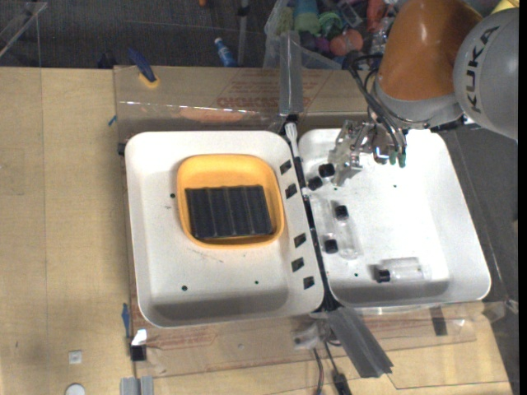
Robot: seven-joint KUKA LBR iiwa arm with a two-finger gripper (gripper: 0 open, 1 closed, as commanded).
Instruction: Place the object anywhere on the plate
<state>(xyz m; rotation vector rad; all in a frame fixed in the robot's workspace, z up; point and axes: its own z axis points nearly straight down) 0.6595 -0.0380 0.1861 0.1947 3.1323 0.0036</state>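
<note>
The end effector (356, 151) hovers in the right bin (428, 220), grip state unclear.

Single overhead view, slanting onto both bins (461, 245)

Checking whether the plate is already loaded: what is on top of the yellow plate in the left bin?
A dark ribbed rectangular block lies on the yellow plate, covering most of its middle. The plate surface beneath the block is hidden, so anything under it cannot be seen.
</note>
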